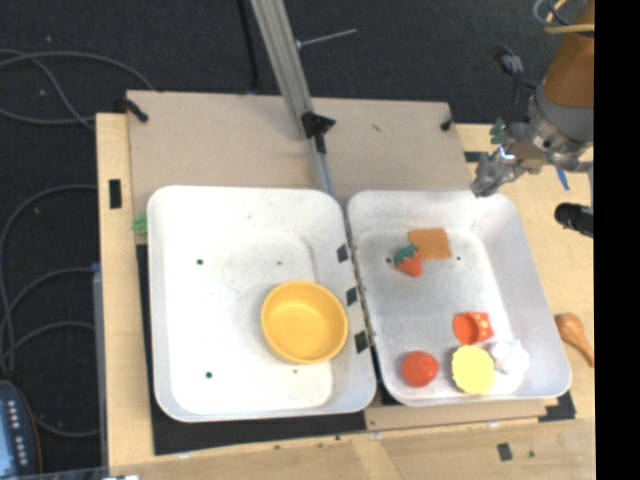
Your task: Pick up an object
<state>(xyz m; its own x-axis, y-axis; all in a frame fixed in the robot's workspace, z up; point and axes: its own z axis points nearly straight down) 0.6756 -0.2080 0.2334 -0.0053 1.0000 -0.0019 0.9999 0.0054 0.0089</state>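
My gripper (pixel 488 180) hangs at the upper right, over the far right corner of the right bin (pixel 520 258); nothing shows between its fingers. In that bin lie a tan flat block (pixel 430 243), a small red and green piece (pixel 407 261) beside it, an orange-red block (pixel 472 327), a red ball (pixel 420 368), a yellow round disc (pixel 473 369) and a white crumpled piece (pixel 510 356). A yellow bowl (pixel 304 321) sits upright in the left bin (pixel 200 268), near its right side.
A slanted aluminium post (pixel 285 58) rises behind the bins, ending at a black clamp (pixel 318 125). An orange-brown object (pixel 573 333) lies on the bench right of the right bin. Cables run over the dark floor at left.
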